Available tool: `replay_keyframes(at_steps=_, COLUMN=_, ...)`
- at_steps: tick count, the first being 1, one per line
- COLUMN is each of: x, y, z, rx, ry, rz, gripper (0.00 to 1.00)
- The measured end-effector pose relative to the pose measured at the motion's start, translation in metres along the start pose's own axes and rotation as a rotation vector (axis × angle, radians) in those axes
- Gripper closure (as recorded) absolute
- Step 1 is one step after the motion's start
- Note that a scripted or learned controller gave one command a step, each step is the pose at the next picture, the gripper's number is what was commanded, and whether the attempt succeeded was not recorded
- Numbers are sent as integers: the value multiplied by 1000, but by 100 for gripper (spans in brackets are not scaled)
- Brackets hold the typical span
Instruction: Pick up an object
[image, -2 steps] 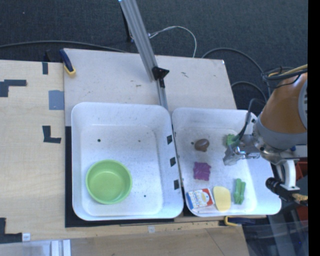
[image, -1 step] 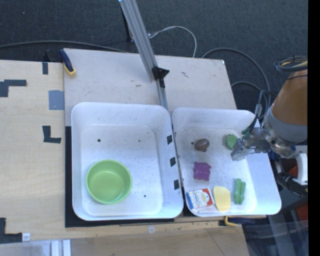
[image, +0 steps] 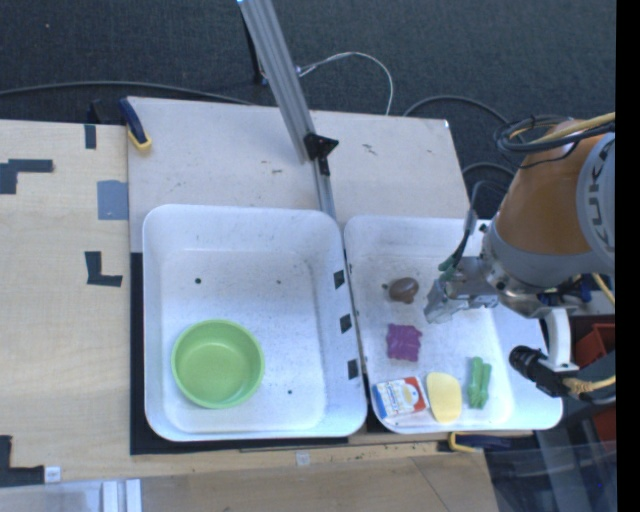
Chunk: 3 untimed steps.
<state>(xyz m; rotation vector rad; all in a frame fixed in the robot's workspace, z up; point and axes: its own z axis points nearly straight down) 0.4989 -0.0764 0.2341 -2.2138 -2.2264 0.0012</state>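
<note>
The right bin (image: 420, 235) holds a small brown lump (image: 403, 290), a purple block (image: 404, 342), a yellow oval piece (image: 444, 397), a green stick-like piece (image: 479, 383) and a red-and-white packet (image: 399, 398). My gripper (image: 440, 305) hangs over the middle of this bin, just right of the brown lump and up and to the right of the purple block. Nothing shows between its fingers. The arm's grey and orange body (image: 555, 215) covers the bin's right side.
A green bowl (image: 217, 362) sits in the left bin (image: 240, 235) at its front left. A slanted metal pole (image: 290, 85) crosses the back of the bench down to the divide between the bins. Cables lie behind the bench.
</note>
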Motion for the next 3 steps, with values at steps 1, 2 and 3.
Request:
replay_keyframes(at_steps=1, x=53, y=-4, z=6, rx=1, ry=1, rz=-1, gripper=100)
replay_keyframes(at_steps=2, x=107, y=-2, z=16, rx=3, ry=1, rz=-1, gripper=100)
replay_keyframes(at_steps=3, x=164, y=13, z=22, rx=1, ry=1, rz=-2, gripper=100)
